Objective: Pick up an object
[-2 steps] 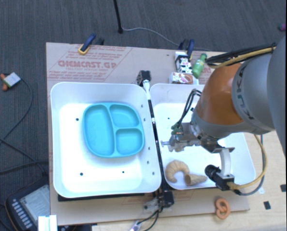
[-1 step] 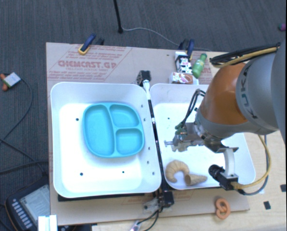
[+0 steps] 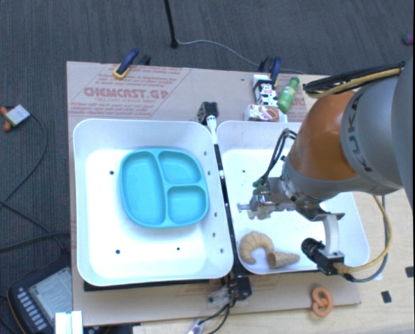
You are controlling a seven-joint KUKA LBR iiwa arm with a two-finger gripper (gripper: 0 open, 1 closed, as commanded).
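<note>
A tan croissant [image 3: 256, 245] lies near the front edge of the right bin [image 3: 235, 152]. A smaller tan cone-shaped piece [image 3: 284, 259] rests against its right side. My gripper [image 3: 258, 206] hangs over the middle of the right bin, a little behind and above the croissant, and nothing shows in it. The grey arm with its orange band covers most of the bin's right half. A blue divided plate [image 3: 164, 186] lies flat in the left bin [image 3: 96, 158].
Behind the right bin stand a green bottle [image 3: 287, 94] and a small printed box [image 3: 264, 106]. An orange ring [image 3: 322, 300] lies on the board in front of the right bin. Blue clamps [image 3: 126, 62] hold the board's back edge. A black rail [image 3: 221, 179] separates the bins.
</note>
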